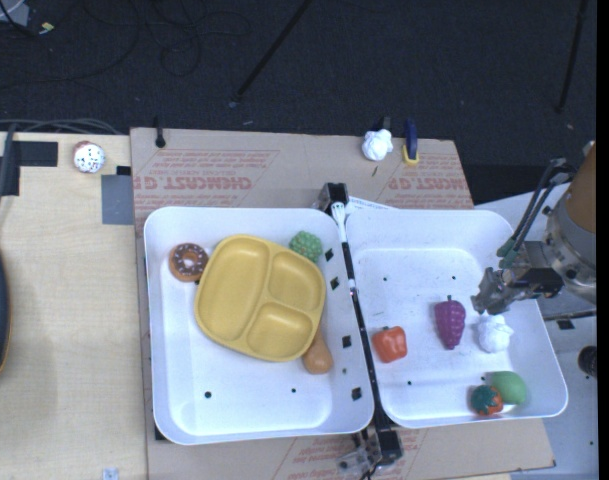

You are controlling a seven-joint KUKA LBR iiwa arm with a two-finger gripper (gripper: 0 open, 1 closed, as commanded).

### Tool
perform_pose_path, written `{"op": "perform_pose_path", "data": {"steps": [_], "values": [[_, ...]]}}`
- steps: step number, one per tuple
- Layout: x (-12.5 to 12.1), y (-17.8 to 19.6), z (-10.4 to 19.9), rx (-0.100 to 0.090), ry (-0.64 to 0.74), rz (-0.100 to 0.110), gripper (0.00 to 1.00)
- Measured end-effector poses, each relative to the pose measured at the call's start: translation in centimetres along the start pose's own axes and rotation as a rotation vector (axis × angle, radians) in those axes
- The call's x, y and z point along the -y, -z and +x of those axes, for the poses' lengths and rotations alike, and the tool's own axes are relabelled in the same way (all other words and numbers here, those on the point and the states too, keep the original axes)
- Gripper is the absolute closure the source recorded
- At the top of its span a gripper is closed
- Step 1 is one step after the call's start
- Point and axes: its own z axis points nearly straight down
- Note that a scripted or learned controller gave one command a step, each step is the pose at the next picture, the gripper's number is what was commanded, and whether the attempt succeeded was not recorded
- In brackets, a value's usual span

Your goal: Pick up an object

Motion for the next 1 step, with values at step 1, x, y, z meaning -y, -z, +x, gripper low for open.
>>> {"op": "perform_pose_path", "data": {"steps": [1], "values": [[-0.6,-8.62,3.06,0.002,0.001,0.003,1.0]]}}
